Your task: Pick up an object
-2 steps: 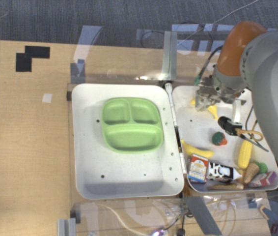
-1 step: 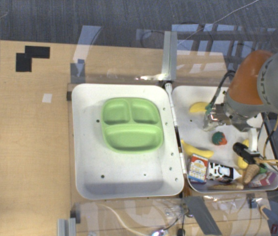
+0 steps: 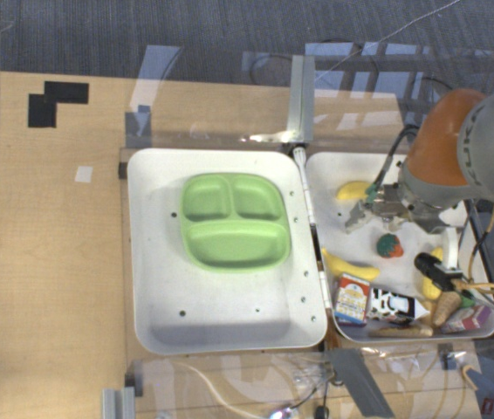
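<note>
Camera view, right of centre: a small green-and-red ball lies in the right bin, just below the gripper, whose fingers spread open, holding nothing. Yellow bananas lie nearby. A green divided plate sits in the left bin.

Two white bins, one green divided plate, two bananas

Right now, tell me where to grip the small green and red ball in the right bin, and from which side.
Take the ball across its middle, coming straight down from above. It is round, so any pair of opposite sides will do, and it lies apart from the bananas on bare bin floor, leaving room for both fingers.
</note>
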`<state>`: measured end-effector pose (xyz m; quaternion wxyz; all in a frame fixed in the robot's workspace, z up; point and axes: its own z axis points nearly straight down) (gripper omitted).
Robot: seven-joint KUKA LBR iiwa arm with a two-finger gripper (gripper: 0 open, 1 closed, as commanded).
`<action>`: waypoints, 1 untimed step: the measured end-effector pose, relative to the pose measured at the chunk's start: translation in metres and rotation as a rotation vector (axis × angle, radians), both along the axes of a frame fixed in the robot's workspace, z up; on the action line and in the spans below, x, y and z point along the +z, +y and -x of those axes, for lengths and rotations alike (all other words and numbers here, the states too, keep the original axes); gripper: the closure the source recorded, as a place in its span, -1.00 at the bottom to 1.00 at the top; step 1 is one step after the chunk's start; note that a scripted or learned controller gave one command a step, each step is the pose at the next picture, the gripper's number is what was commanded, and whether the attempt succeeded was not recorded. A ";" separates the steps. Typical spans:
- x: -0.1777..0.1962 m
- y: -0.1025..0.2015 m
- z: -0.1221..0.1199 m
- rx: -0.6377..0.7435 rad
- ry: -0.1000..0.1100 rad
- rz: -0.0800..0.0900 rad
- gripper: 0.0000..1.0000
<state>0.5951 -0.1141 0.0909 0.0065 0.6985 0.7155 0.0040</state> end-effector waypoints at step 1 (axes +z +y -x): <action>0.002 0.022 0.061 0.174 -0.008 0.003 -1.00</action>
